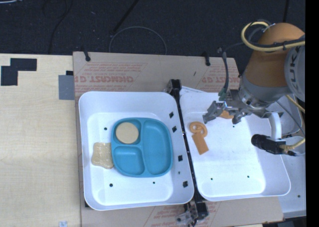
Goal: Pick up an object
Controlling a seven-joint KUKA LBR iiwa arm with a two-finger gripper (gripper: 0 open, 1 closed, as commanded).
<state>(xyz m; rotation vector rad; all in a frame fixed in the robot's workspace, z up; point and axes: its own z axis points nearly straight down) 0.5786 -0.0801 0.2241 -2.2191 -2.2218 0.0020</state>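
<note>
We see two white bins sitting side by side on a brown cardboard sheet (149, 74).

In the right bin (249, 183) there is an orange toy (199, 136). It lies close to the bin's left edge, about halfway between the far edge and the near edge. Its top end curls round like a snail shell, and a flat orange bit sticks out below the curl. Nothing is touching it.

The gripper (225, 113) hangs over the far part of the right bin, a little to the right of the orange toy and apart from it. We can see its two grey fingers (212, 112) spread wide apart. A small orange-brown thing shows between them, but we cannot tell what it is or whether the fingers are pressing on it. The big grey arm with its orange band (271, 59) comes in over the bin's far right corner.

In the left bin (94, 191) there is a blue tray (152, 146) with three parts. A round tan cookie (126, 132) sits in the tray's far left part. A pale yellow spongy piece (102, 155) lies on the bin floor, touching the tray's left edge.
</note>
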